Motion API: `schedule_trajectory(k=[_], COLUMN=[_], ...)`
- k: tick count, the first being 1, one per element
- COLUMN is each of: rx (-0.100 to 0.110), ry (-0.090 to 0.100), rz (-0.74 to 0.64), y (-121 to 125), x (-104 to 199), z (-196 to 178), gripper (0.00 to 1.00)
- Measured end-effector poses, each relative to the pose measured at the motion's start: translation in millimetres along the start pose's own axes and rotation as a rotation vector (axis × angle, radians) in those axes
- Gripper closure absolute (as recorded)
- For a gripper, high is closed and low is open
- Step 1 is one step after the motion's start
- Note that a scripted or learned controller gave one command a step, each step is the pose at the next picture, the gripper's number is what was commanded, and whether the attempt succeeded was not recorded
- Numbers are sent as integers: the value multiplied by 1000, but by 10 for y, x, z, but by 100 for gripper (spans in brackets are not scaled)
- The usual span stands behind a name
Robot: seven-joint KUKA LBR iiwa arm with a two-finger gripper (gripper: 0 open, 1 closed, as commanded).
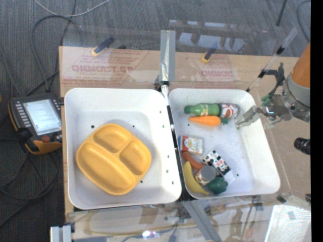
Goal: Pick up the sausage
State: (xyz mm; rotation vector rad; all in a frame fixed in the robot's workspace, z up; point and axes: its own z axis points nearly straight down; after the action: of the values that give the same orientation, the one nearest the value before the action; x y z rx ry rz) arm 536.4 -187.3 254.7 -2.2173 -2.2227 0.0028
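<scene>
Two white bins sat side by side. The left bin (70,135) held a yellow divided plate (114,158). In the right bin (252,150), the reddish sausage (191,158) lay at seven o'clock, touching a banana (192,179) and a small carton (191,144). The gripper (248,117) hung at two o'clock beside a green bottle (208,109) and a carrot (205,120), fingers spread, pinching nothing.

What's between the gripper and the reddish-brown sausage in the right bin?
Mostly bare bin floor, but the reddish-brown sausage is crowded. A small printed carton lies just behind it, a black-and-white patterned box and a grey round can sit on the side facing the gripper, and a yellow banana lies in front.
</scene>
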Motion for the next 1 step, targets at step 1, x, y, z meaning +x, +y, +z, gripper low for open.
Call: schedule_trajectory(k=[1], rx=[1], ry=[2], rz=[-162], y=[-531], x=[529], z=[773], gripper=[0])
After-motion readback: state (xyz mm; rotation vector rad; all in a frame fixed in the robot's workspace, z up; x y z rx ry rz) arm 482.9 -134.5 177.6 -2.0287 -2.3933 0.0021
